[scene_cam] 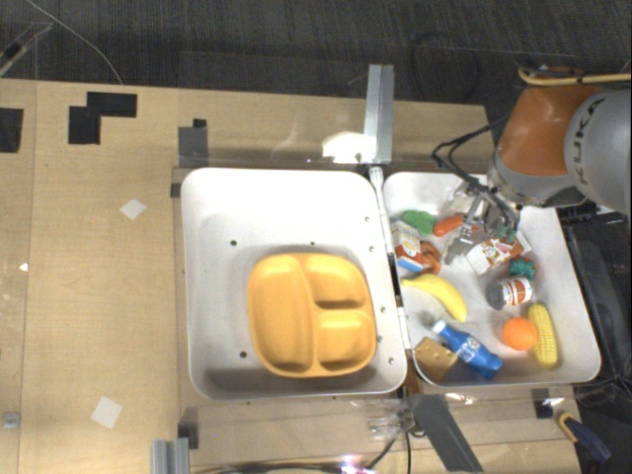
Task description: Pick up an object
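Right of centre in the frame, your pincer [481, 223] hangs low inside the right bin [583, 355], among the upper objects; you cannot tell its grip from this view. Just below it lie a banana [440, 294] and a small can [515, 292]; an orange [519, 334] sits farther down.

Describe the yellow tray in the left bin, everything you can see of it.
The yellow tray looks like smooth moulded plastic, squarish with rounded corners. It is split into three compartments: one long section on the camera view's left and two smaller ones stacked on the right. It lies flat, right side up, on the floor of the left bin, toward the near edge. Nothing sits in it.
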You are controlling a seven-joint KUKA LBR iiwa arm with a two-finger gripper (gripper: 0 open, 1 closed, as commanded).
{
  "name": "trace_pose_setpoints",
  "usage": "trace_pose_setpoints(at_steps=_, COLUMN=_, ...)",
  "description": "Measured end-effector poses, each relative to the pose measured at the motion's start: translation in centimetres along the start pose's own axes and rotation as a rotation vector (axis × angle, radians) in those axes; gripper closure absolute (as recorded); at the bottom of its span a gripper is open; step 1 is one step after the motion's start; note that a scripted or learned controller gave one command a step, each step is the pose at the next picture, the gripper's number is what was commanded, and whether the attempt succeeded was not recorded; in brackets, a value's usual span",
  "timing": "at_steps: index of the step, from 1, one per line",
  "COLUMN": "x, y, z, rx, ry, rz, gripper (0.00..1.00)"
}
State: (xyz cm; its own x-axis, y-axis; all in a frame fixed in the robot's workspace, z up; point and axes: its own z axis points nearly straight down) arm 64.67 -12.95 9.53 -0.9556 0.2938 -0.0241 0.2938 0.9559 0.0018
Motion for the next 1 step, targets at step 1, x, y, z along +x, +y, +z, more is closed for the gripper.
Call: trace_pose_setpoints(at_steps=1, x=-1.15, y=0.08, z=0.21, rx=0.005, ry=0.015, rz=0.252, gripper=0.0)
